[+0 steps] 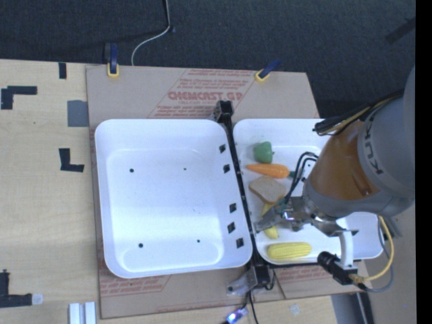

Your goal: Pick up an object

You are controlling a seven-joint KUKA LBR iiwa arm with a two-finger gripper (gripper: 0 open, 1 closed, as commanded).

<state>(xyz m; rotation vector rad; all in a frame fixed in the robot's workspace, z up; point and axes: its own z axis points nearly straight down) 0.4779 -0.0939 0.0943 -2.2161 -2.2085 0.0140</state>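
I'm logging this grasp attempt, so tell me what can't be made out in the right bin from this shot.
- Camera view: the gripper is too small and dark to read where it meets the arm.
- The small yellow piece is too small to identify.
- The arm covers much of the right bin, so anything beneath it is hidden.
- The tan slice is partly overlapped by the gripper.

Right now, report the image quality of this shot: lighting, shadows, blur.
Camera view: even, soft lighting; left bin bright white, near washed out; faint shadow under the arm on the right bin; overall soft focus, small items like the carrot and corn slightly blurred; dark floor above lacks detail.
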